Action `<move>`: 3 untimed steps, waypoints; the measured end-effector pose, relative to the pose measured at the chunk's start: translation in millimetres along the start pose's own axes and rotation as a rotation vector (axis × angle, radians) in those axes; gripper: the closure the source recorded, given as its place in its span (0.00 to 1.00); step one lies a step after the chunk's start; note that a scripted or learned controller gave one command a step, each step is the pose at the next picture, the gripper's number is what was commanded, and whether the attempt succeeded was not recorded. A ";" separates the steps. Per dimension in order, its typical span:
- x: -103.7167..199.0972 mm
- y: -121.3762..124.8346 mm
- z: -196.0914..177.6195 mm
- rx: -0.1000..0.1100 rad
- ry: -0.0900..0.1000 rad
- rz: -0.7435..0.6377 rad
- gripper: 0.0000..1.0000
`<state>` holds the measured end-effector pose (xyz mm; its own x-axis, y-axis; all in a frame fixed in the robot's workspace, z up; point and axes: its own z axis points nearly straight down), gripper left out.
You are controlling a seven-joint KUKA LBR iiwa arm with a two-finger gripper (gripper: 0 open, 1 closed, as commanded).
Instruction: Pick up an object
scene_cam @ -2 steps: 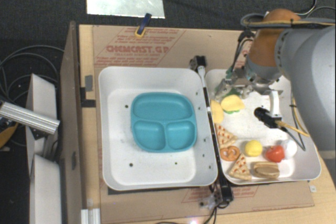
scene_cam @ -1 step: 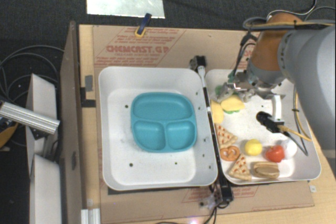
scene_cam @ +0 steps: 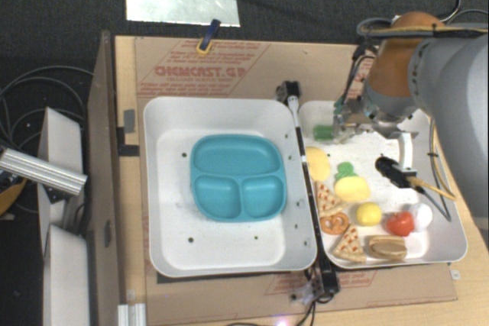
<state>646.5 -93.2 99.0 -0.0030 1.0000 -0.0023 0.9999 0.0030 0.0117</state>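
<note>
Left bin (scene_cam: 164,240): one blue divided plate (scene_cam: 237,178), mid-bin. Right bin (scene_cam: 451,240): green block (scene_cam: 323,132) near the far-left corner, then yellow pieces (scene_cam: 351,188), pizza slices (scene_cam: 328,198), pretzel (scene_cam: 334,224), tomato (scene_cam: 399,223), bread (scene_cam: 386,246) toward the near side. Gripper (scene_cam: 348,127) sits low over the right bin just beside the green block; can't tell how far open it is or whether it has hold of anything.

Far corner of right bin (scene_cam: 448,253) beneath the arm (scene_cam: 451,80); green thing (scene_cam: 324,133) indistinct.

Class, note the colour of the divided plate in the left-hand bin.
The divided plate is turquoise blue, clearest in the camera view.
</note>
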 end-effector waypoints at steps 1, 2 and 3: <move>0.0 -0.2 0.5 0.001 0.000 0.000 0.00; -17.0 24.3 11.7 0.009 0.005 -0.001 0.00; -3.8 -65.9 -10.3 0.015 0.003 0.004 0.00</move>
<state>580.5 -97.1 108.5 0.0009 1.0000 0.0012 1.0000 -0.0009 -0.0035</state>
